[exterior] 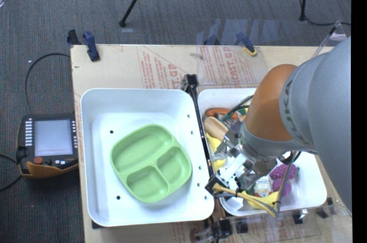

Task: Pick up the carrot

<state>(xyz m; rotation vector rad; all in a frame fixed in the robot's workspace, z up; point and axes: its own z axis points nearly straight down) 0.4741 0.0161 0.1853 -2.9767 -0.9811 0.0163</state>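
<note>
Currently the grey arm (309,104), with its orange band (272,104) showing, reaches in from the right and hangs low over the right white bin (312,193). The claw (232,176) sits among the clutter near that bin's left wall; its state cannot be told, since wrist hardware and items crowd it. The carrot (218,113), an orange piece, lies at the far left end of the right bin, just beyond a tan bun-like item (215,127) and partly under the arm's wrist. Near the claw: yellow pieces (258,199) along the bin's near edge and a purple grape-like cluster (284,173) to the right. The left white bin (97,121) holds a green three-compartment tray (150,163), lying flat and slightly rotated. Both bins rest on the table (137,64). A teach pendant (50,141) sits on the floor, left of the table.
</note>
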